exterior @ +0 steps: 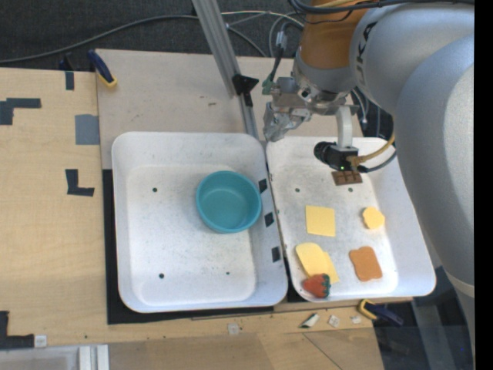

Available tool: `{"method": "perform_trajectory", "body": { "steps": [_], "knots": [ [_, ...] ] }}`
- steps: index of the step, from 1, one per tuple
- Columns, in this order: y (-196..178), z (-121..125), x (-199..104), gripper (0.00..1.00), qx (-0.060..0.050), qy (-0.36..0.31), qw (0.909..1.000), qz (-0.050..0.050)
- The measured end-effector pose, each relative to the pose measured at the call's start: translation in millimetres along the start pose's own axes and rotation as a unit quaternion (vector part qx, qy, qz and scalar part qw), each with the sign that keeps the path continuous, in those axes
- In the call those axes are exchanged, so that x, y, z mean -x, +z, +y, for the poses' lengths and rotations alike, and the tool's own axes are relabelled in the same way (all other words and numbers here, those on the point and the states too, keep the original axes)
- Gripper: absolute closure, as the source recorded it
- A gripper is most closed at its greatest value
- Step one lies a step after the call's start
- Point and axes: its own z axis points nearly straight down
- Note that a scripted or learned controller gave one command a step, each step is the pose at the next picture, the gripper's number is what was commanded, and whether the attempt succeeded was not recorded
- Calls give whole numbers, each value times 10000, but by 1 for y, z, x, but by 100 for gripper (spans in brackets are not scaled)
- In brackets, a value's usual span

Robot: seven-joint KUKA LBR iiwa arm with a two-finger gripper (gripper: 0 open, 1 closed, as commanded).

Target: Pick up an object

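I see jaws [277, 128] hanging over right bin [408, 284], at its 11 o'clock corner; open or closed, cannot tell from here. Nothing held that I can see. Candidates lie at bin's 5 to 6 o'clock: yellow square [320, 221], small yellow piece [373, 219], orange slab [365, 264], yellow wedge [314, 259] touching red strawberry toy [316, 286]. I judge all light, flat, probably slippery; take across narrow sides. Yellow square has open room around; strawberry toy crowds bin rim. Left bin [123, 176] holds teal bowl [227, 200].
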Motion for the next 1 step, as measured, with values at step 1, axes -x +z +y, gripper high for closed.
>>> {"method": "perform_trajectory", "body": {
  "steps": [1],
  "knots": [
    [1, -10, -52, 100, -3, 0, 10000, 4]
  ]
}}
